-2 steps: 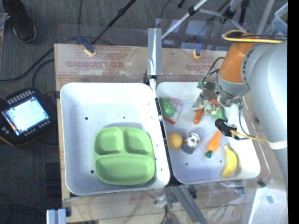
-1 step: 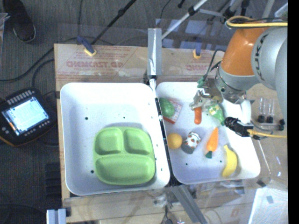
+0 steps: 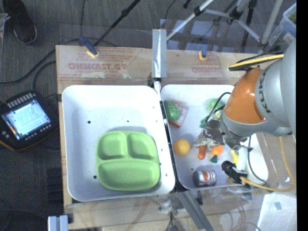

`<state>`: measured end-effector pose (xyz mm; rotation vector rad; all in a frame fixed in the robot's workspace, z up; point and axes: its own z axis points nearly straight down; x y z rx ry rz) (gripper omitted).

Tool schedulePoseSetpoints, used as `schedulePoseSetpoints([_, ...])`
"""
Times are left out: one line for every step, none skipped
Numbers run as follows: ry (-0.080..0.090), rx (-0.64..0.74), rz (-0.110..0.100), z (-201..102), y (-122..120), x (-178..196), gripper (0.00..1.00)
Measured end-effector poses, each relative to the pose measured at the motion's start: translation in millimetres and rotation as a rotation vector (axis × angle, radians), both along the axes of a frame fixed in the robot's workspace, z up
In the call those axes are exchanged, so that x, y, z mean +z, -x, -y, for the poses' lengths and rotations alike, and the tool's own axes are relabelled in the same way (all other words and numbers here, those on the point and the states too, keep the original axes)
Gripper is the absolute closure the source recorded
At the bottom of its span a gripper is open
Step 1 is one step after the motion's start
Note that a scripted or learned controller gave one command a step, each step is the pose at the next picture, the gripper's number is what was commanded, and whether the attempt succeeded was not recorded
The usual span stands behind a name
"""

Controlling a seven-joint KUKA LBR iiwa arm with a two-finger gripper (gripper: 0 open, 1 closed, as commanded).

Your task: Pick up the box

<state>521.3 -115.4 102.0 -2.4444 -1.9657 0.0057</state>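
Observation:
The box point(image 3: 176, 113) is a small red and white pack with a green picture on it, lying tilted in the upper left of the right bin point(image 3: 192, 91), against the wall between the bins. My gripper point(image 3: 208, 136) hangs low over the middle of the right bin, to the right of the box and a little nearer the front, apart from it. It hovers just above a small orange carrot point(image 3: 202, 152). The grey arm with its orange band point(image 3: 244, 102) hides the bin's right part.
An orange ball point(image 3: 182, 147) lies beside the carrot, a can point(image 3: 205, 177) lies near the front wall, and a green item point(image 3: 213, 103) sits at the back. A yellow piece point(image 3: 235, 156) shows under the arm. The left bin point(image 3: 82, 109) holds a green divided tray point(image 3: 128, 160).

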Motion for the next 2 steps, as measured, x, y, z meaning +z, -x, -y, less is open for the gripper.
schedulePoseSetpoints([0.000,0.178,0.003,-52,21,112,1.00])
schedulePoseSetpoints([0.003,-0.216,0.000,-93,-6,80,1.00])
